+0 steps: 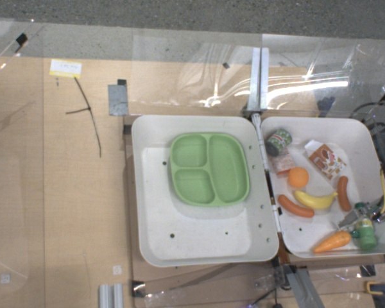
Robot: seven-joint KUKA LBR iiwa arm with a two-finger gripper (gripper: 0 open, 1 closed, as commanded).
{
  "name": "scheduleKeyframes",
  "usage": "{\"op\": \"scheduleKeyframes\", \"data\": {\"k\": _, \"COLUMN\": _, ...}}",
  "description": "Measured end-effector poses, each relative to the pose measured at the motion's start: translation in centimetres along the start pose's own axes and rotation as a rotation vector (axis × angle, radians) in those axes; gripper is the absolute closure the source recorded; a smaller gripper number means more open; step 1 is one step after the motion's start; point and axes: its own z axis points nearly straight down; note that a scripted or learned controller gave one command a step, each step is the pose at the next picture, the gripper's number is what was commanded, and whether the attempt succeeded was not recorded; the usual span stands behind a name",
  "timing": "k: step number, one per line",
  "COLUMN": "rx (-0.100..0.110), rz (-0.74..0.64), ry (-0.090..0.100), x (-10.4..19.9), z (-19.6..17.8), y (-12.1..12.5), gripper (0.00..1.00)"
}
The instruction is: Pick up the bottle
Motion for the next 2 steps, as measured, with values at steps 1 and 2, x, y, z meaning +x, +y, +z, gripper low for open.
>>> {"op": "scheduleKeyframes", "data": {"k": 1, "rx": -0.001, "rz": -0.121, "ry": -0.006, "x": -0.24, "z": -0.05, "y": -0.09, "gripper": 0.0}}
{"op": "scheduleKeyframes", "data": {"k": 2, "rx": -0.002, "rz": -0.374, "ry": -0.01, "x": -0.35, "z": -0.14, "y": -0.02, "gripper": 0.0}}
